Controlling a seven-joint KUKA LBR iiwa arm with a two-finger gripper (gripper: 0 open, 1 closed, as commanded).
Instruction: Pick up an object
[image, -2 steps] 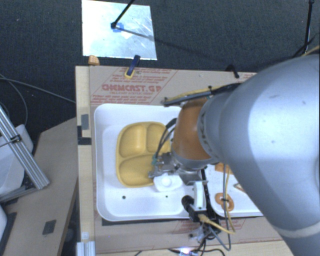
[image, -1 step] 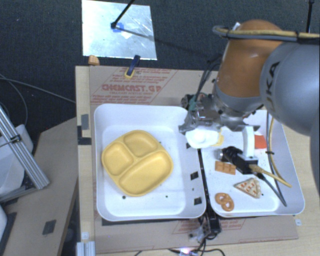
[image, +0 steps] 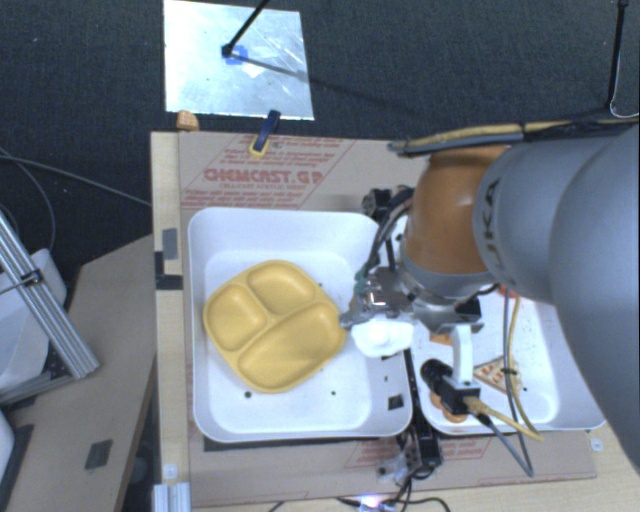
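Observation:
A yellow three-compartment plate (image: 272, 325) lies flat in the middle of the left bin (image: 290, 228). My gripper (image: 368, 303) hangs over that bin's right side, just past the plate's right rim. A small white rounded thing (image: 381, 338) sits directly below the gripper, close to the wall between the bins. The wrist hides how the two meet, so whether it is held is unclear. An orange-and-tan patterned flat piece (image: 491, 374) lies in the right bin (image: 548, 400), partly covered by the arm.
The grey arm with its orange band (image: 450, 215) covers most of the right bin. A few small dark specks (image: 247, 395) dot the left bin's floor. The bins rest on a cardboard sheet (image: 265, 172); a foil sheet (image: 238, 58) lies behind it.

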